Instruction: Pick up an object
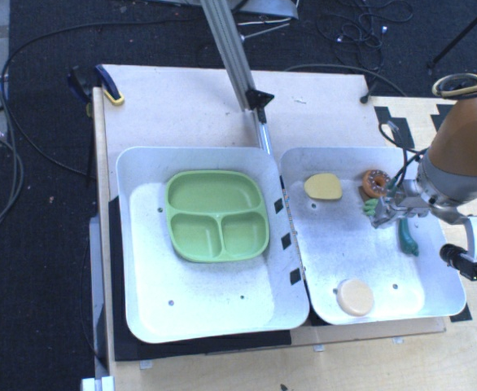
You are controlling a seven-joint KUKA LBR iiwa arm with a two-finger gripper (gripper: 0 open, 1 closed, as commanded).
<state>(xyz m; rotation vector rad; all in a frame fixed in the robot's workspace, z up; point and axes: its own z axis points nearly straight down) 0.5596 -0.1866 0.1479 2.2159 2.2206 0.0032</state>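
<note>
The arm [458,149] reaches in from 3 o'clock, and its gripper [385,215] sits low in the right bin [401,292], just beside a small green object [372,207] and at about 5 o'clock of an orange-and-brown ring-shaped item [374,183]. How far apart the jaws stand cannot be told, nor whether anything lies between them. It looks like the approach-to-grasp step, with the green piece the likely target.

A teal tool-like piece [407,237] lies near, at the gripper's 4 o'clock. A yellow item [323,187] rests at 9 o'clock of the ring, and a pale round disc [355,296] lies near the bin's 6 o'clock rim, well apart.

The next move would call for closing squarely on one piece without nudging its neighbours. The bin's middle is open; its 3 o'clock wall is close behind the wrist. The left bin [206,308] carries a green divided plate [218,215].
</note>
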